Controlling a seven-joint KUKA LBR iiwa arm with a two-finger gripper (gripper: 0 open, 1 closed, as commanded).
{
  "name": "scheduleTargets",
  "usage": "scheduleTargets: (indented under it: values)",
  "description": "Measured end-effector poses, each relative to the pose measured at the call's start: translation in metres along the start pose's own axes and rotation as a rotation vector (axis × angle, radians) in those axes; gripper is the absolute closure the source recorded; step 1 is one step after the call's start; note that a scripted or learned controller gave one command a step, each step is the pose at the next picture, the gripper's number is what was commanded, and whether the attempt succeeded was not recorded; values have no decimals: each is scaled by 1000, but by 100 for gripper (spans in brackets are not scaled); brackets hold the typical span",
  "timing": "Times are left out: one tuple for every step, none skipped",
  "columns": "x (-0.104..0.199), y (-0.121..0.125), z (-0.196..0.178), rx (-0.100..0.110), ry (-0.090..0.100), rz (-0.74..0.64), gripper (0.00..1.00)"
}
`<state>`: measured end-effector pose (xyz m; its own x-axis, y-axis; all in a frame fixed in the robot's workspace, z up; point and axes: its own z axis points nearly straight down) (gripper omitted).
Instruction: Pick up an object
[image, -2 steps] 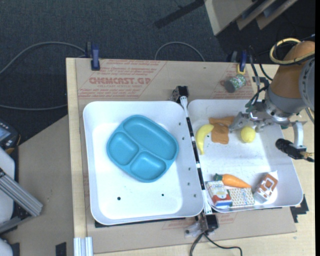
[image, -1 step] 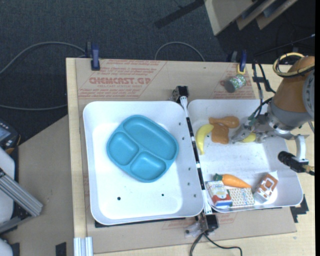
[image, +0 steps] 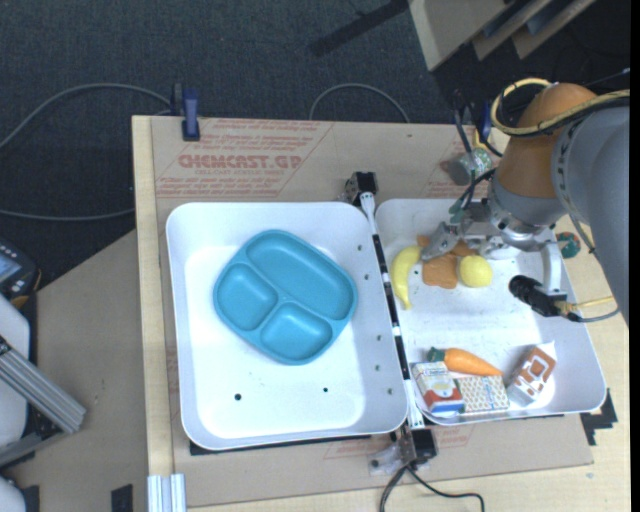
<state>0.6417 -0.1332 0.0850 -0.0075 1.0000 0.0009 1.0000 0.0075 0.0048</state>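
Brown bread-like toy (image: 439, 271) lies in the right bin (image: 560, 400) between banana (image: 403, 275) and lemon (image: 476, 270), under the gripper (image: 462, 237), whose grip I cannot tell; a carrot (image: 470, 362) lies nearer.

Robot lab, bench (image: 250, 160), white bins (image: 200, 300), cables (image: 80, 100)

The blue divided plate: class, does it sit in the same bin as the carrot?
No. The blue divided plate lies in the left bin, while the carrot lies in the right bin.
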Motion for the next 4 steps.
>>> scheduleTargets:
  values:
    - [-1,20,3,31,1,2,0]
    - [-18,23,1,12,0,9,0]
    - [-16,-68,0,12,1,11,0]
    - [-16,-63,-12,1,-2,9,100]
